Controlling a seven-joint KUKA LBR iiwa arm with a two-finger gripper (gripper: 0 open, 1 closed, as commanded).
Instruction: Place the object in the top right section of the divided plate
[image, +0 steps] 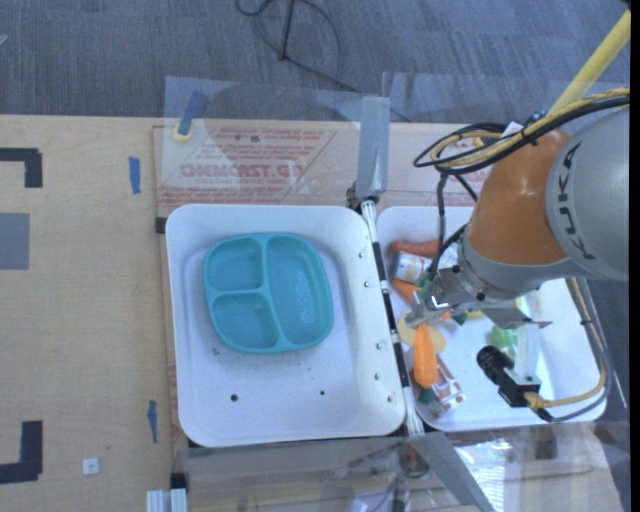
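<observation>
On the surface (80, 300), the left bin (200, 400) is seen first, and in it the teal divided plate (268, 292) lies toward 11 o'clock of the bin's floor. All three of its sections are seen bare, the one toward 1 o'clock included, so no part of the placing is judged done.

Just across the shared rim, the right bin (575, 385) is crowded along its 9 o'clock side: a small can-like item (408, 266) near 10 o'clock, an orange carrot-shaped piece (425, 357) below it, a yellowish piece (411, 325) between them, and a small packet (443, 393) toward 7 o'clock. Which of these is the object meant by the task cannot be settled from this view, though it is probably one of the pieces directly under the wrist.

The tool (438, 296) is held low over that cluster, at the end of the arm (530, 225), whose orange band hides most of it. Whether it is spread or pressed together cannot be told, and nothing is seen carried by it.

The pick, the carry leftward over the rim, and the release into the plate's 1 o'clock section are all judged still to be done.
</observation>
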